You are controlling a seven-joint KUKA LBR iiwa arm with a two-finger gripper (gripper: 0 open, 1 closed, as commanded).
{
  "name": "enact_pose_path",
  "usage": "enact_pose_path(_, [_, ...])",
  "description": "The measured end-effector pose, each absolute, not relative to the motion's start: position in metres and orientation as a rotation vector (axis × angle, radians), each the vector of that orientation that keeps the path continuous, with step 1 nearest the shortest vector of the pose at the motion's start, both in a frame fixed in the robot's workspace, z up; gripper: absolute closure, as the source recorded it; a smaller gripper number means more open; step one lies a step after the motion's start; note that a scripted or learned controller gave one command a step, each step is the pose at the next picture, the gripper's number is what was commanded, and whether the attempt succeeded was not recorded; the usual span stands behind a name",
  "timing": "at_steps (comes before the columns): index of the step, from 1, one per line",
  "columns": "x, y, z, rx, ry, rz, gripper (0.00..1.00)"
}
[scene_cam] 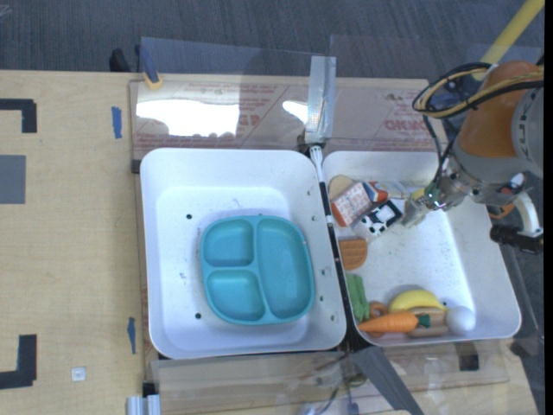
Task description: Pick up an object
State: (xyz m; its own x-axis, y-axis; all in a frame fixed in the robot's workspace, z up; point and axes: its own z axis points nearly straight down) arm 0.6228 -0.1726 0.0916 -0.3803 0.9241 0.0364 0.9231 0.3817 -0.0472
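Observation:
My gripper [421, 206] hangs low over the back of the right bin [492, 275], below the grey wrist with its orange band [501, 119]. Just to its left lie a black-and-white patterned piece [378, 220] and a red-and-white box [350, 203], with a tan bread-like piece [340, 184] behind them. A brown round piece [352, 252] rests by the bin's left wall. Along the front edge sit a green piece [356, 294], a carrot [389, 323], a yellow banana [416, 300] and a white egg [460, 318].
The left bin [164, 232] carries a teal divided plate [257, 268]. A clear upright panel [225, 102] and a metal post [320, 102] stand behind the bins. Yellow and black cables [449, 89] loop near the arm.

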Motion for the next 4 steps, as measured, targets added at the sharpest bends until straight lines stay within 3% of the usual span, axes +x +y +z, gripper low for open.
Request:
enact_pose_path(1, [0.623, -0.172, 0.092, -1.716, -2.565, 0.028, 0.00])
enact_pose_path(2, [0.656, -0.169, 0.088, -1.879, -2.456, 0.039, 0.00])
enact_pose_path(3, [0.669, -0.159, 0.193, -2.225, -2.231, -0.007, 0.00])
enact_pose_path(4, [0.668, -0.159, 0.190, -2.222, -2.226, -0.001, 0.00])
